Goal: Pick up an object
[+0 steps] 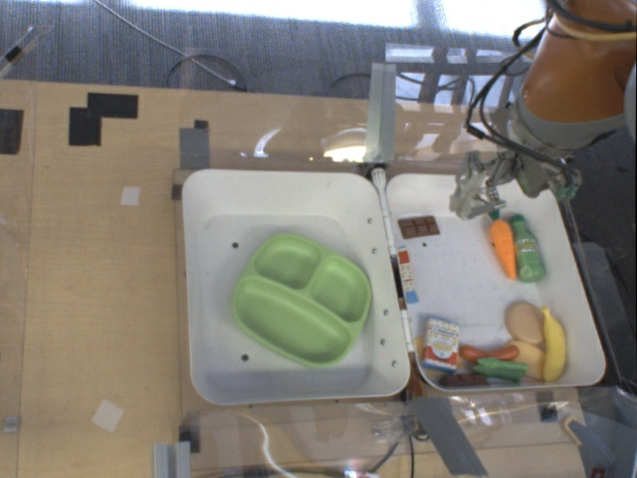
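My gripper [476, 199] hangs over the back of the right bin [453, 267], above the bin floor and just left of an orange carrot [504, 248] and a green bottle [527, 250]. A brown chocolate bar [418, 228] lies to the gripper's left. Nothing shows between its fingers. At the bin's front lie a small juice carton [441, 343], a tan egg-like piece [524, 321], a yellow banana [553, 345], and red and green pieces [493, 360].
The left bin [209, 267] holds a green divided plate [301, 296]. A flat striped stick [404, 275] lies along the divider between the bins. The arm's orange band [582, 53] rises at the upper right, with cables beside it.
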Robot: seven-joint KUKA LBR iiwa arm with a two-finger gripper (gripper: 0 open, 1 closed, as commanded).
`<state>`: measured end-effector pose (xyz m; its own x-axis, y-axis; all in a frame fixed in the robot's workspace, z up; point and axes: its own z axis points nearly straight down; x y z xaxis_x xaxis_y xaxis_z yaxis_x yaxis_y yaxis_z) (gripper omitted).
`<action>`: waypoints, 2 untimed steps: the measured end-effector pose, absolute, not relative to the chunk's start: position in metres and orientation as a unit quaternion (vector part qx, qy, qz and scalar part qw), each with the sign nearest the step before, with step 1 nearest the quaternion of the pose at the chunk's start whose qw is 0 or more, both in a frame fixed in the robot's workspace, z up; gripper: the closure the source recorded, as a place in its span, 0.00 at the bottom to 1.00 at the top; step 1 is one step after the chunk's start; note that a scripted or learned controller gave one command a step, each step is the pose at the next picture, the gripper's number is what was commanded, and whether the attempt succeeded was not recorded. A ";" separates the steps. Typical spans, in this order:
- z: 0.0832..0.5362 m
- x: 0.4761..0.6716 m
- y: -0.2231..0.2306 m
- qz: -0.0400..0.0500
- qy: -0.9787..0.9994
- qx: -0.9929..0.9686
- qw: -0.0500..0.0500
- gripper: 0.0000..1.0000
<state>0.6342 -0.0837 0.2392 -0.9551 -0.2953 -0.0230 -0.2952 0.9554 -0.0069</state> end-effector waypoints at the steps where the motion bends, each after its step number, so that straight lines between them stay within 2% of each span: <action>1: 0.162 0.615 -0.122 0.000 0.938 -0.348 0.003 1.00; 2: 0.249 0.621 -0.067 -0.002 0.966 -0.260 0.009 1.00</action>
<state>0.6214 -0.0675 0.2493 -0.8648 -0.5019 -0.0165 -0.5018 0.8649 -0.0076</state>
